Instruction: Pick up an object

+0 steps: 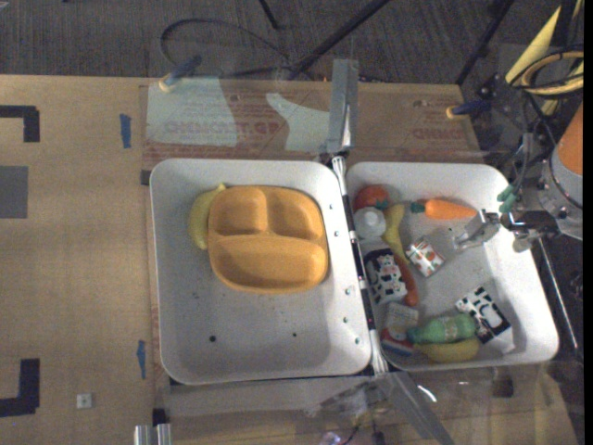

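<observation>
Over on the left, an orange plate (267,237) lies in the left bin (176,323), partly on a banana (198,217). Next, the right bin (519,290) holds a carrot (448,209), a small box (425,256), a green bottle (445,328) and other toys. At its right edge the gripper (484,229) hangs over bare floor, holding nothing; I cannot tell how its fingers stand.

A divided plate (267,237) sits in the far half of the left bin (185,341), a banana (198,219) tucked against its left edge, while the right bin (528,295) holds a carrot (449,209) at the far side and a bottle (445,328) near.
</observation>
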`<state>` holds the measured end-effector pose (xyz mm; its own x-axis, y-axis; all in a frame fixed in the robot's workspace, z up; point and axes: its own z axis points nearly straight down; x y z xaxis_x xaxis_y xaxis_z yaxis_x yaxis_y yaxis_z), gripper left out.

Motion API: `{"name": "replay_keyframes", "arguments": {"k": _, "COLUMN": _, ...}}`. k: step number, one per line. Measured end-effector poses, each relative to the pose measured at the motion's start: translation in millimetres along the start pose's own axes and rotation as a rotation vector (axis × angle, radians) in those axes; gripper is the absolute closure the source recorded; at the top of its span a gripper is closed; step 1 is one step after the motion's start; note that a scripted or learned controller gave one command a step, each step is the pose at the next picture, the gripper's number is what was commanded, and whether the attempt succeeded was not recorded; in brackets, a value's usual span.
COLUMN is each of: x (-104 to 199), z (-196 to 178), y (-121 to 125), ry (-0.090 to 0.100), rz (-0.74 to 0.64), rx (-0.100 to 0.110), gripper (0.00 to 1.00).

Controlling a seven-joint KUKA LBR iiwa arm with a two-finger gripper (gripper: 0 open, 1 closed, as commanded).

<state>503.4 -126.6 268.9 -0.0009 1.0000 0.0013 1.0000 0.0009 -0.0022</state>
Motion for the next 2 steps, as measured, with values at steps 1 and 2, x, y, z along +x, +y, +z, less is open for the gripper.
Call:
{"name": "replay_keyframes", "arguments": {"k": 1, "x": 12.9, "z": 104.3, "y": 62.1, "ry": 0.0, "rz": 0.032, "rx": 0.002, "gripper": 0.0}}
{"name": "replay_keyframes", "arguments": {"k": 2, "x": -1.2, "z": 173.8, "y": 91.2, "ry": -0.001, "rz": 0.037, "rx": -0.003, "gripper": 0.0}}
